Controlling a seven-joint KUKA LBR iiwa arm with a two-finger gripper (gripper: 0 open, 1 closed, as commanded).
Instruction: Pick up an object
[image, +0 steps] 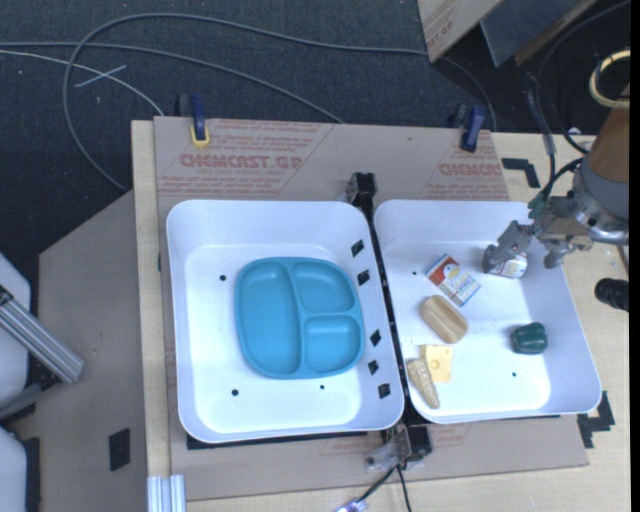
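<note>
Pick not yet secured: the gripper sits low in the upper right of the right-hand shallow white bin, fingers spread around a small pale silvery object resting on the bin floor, not lifted. Closing and raising remain. The object's long axis cannot be told; it is too small.

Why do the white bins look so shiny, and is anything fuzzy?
In the camera view, overhead light glares off the right bin and left bin, washing out their rims; the blue tray looks crisp with soft shadowing in its wells; the gripper and the small thing at its tip are slightly blurred, as is the arm.
</note>
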